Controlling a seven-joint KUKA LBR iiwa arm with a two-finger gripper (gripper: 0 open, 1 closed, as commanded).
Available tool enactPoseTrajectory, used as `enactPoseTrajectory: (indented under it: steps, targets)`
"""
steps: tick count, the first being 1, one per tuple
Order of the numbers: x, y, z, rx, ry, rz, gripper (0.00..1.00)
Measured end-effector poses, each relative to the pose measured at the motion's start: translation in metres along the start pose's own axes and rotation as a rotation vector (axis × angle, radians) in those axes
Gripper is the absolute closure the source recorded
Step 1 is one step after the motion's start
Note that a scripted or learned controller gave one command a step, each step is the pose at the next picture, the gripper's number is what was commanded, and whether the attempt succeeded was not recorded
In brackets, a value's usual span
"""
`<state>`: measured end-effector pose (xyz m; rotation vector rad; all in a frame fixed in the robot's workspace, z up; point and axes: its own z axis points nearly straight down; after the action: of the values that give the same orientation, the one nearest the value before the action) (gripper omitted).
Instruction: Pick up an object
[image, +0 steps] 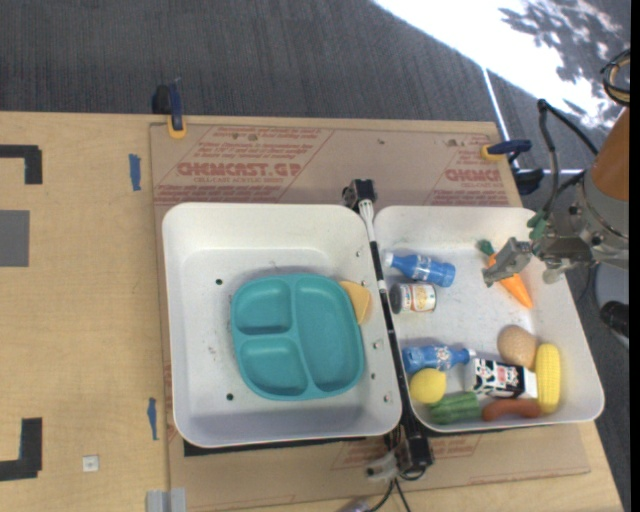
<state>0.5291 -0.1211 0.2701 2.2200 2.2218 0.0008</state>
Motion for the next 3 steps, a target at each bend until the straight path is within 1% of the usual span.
enactPoseTrajectory:
  steps: [1,2,3]
  targets:
    - [-0.065,0.038,0.108,0.002,0.001,-0.219,0.00]
    - [-0.083,0.068,0.176,-0.001,0.000,-0.295,0.00]
    - [-0.053,0.065,0.184,-0.002,-0.002,-0.477,0.00]
